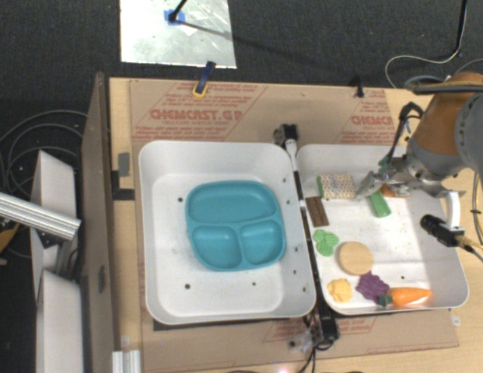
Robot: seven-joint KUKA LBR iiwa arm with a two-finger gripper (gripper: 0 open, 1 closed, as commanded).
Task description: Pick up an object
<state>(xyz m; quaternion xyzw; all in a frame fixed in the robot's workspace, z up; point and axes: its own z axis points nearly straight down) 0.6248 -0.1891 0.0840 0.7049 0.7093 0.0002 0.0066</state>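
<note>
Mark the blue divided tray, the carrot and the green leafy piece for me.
blue divided tray (235, 224): camera view, middle of the tray, where its dividers meet.
carrot (410, 294): camera view, middle of its orange body.
green leafy piece (326, 242): camera view, centre of the leaf.

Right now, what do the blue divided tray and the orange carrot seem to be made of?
Blue divided tray: probably moulded plastic, one even colour, smooth rounded compartment walls with a soft sheen. Orange carrot: looks like a plastic toy food, uniformly bright and glossy, though too small to be sure.
</note>
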